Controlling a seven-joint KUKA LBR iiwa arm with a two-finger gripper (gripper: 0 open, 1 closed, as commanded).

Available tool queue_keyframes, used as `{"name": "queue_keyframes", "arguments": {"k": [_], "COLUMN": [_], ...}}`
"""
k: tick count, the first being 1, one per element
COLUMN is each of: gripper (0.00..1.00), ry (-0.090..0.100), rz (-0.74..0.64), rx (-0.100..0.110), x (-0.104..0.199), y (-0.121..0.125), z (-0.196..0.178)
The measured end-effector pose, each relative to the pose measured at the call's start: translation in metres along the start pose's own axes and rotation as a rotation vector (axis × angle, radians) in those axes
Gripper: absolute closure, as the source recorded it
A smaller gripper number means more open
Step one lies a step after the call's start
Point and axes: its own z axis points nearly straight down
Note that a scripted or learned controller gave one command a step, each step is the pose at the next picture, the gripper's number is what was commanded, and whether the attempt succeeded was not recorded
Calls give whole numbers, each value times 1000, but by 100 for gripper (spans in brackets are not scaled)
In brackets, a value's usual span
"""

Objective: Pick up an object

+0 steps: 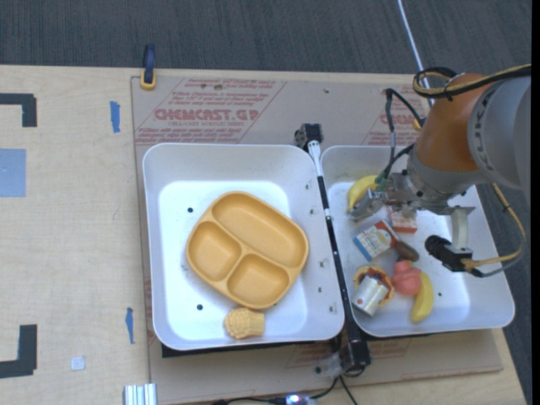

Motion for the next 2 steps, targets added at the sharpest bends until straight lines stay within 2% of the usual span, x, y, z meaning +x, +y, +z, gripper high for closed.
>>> {"name": "queue_keyframes", "arguments": {"k": [1,2], "gripper": [0,0], "ry": [-3,-3], "rz": [0,-1], "rx": [-10,-10], "x": [11,14], "y": [-15,-21], "z": [-2,-2]}}
